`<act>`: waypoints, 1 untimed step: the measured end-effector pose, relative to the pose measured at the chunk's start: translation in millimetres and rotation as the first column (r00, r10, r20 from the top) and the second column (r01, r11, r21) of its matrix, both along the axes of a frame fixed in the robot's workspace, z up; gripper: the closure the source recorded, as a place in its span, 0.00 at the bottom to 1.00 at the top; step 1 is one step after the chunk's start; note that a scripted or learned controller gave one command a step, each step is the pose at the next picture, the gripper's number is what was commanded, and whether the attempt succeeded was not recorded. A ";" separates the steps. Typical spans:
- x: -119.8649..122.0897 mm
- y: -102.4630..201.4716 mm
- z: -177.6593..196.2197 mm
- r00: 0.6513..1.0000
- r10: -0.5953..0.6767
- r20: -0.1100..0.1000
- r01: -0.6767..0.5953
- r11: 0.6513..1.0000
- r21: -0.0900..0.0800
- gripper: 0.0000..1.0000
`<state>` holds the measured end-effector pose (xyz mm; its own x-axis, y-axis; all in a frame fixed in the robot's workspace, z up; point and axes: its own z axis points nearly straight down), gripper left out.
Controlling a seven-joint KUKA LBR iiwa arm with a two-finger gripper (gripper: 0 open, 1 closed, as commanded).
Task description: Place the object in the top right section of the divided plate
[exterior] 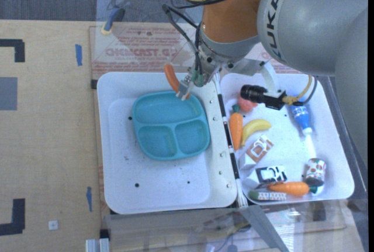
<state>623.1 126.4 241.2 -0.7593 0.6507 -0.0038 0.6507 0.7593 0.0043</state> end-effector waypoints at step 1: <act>-16.1 6.4 28.7 0.989 0.147 0.001 -0.147 0.989 -0.001 1.00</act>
